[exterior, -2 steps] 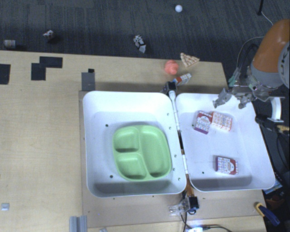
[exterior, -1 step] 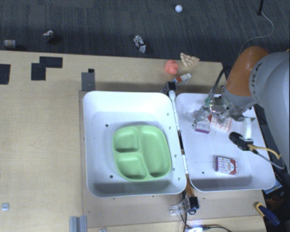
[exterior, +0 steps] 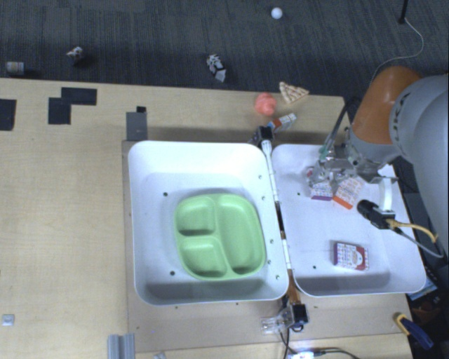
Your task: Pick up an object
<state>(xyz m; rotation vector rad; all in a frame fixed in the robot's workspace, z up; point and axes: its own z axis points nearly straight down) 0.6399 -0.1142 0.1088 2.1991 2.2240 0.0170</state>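
— Packets (exterior: 335,189) lie in the right bin (exterior: 309,270), far corner, directly under the gripper (exterior: 330,168). Holding anything?

— Can't tell; the fingertips blur into the pile.

— How would they handle?

— Light, thin and probably crinkly, I'd judge. Pinch across a raised edge; flat faces may slip.

Across the frame's top, dark grey carpet (exterior: 140,35) strewn with small bits and a white ball (exterior: 276,12). Below, pale wooden bench (exterior: 63,231) filling the left, black tape patches (exterior: 70,104) at upper left.
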